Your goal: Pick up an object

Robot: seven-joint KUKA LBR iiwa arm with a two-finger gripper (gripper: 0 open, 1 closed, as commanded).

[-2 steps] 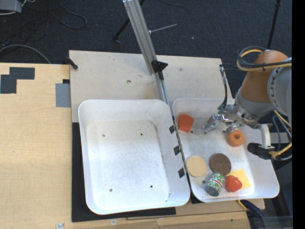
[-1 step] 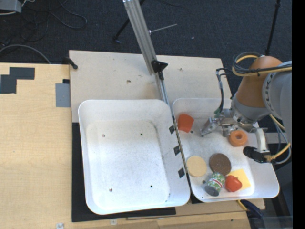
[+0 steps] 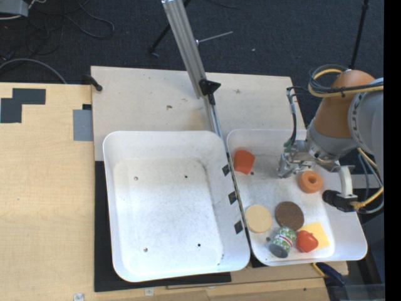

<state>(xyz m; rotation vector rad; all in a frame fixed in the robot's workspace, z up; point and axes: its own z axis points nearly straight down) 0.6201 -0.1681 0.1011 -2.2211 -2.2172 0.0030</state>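
Note:
My gripper (image 3: 288,167) hangs low over the right bin (image 3: 351,246), near its back middle, at the end of the grey arm with the orange band (image 3: 346,83). An orange cup (image 3: 244,162) lies to its left and an orange ring (image 3: 309,181) just to its right, both apart from it. Nearer the front lie a brown disc (image 3: 289,214), a tan disc (image 3: 258,218), a green and white can (image 3: 282,241), a red piece (image 3: 306,241) and a yellow wedge (image 3: 317,230). I see nothing held.
The left bin (image 3: 119,168) lies beside the right one, with black clips (image 3: 230,196) along the shared rim. A slanted metal rail (image 3: 188,49) rises behind the bins. Cables (image 3: 363,199) hang by the arm at the right.

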